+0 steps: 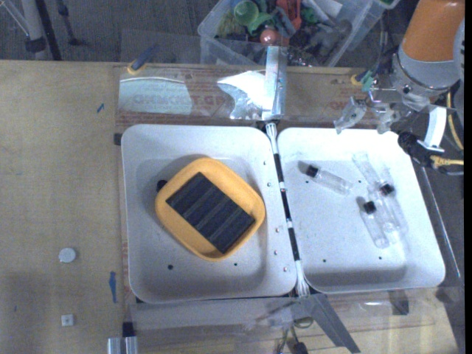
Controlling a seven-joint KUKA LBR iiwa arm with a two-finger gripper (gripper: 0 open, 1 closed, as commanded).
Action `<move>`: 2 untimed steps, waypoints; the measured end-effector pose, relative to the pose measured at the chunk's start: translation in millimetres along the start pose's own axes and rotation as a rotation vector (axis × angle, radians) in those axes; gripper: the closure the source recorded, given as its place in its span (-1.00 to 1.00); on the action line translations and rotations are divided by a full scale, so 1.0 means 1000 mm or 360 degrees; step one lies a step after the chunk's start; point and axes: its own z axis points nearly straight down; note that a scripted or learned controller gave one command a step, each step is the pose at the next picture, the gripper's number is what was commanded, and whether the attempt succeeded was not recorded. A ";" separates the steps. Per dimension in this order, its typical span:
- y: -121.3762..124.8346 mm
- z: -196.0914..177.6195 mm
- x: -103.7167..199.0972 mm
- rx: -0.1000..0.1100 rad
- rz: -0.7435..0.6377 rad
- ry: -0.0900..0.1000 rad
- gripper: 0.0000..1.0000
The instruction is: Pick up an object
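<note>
Gripper [366, 116] spread open, gripping nothing, hovering over the far rim of the right bin [324, 268]. Inside that bin, just beyond the fingers [347, 118], three clear vials with black caps: one [324, 177] toward its left side, two more [375, 172] [383, 224] toward its right. Beside it in the left bin [140, 271], a yellow block with a dark ribbed top [210, 208].

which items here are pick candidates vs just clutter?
Job:
gripper, over right bin's far edge
yellow block in left bin
three clear vials in right bin

Lying about:
tub of toys
foil scrap
white disc
</note>
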 end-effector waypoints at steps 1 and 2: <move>-0.078 0.160 -0.022 -0.0011 0.0072 -0.0001 -1.00; -0.022 0.038 -0.015 -0.0004 0.0254 -0.0003 -1.00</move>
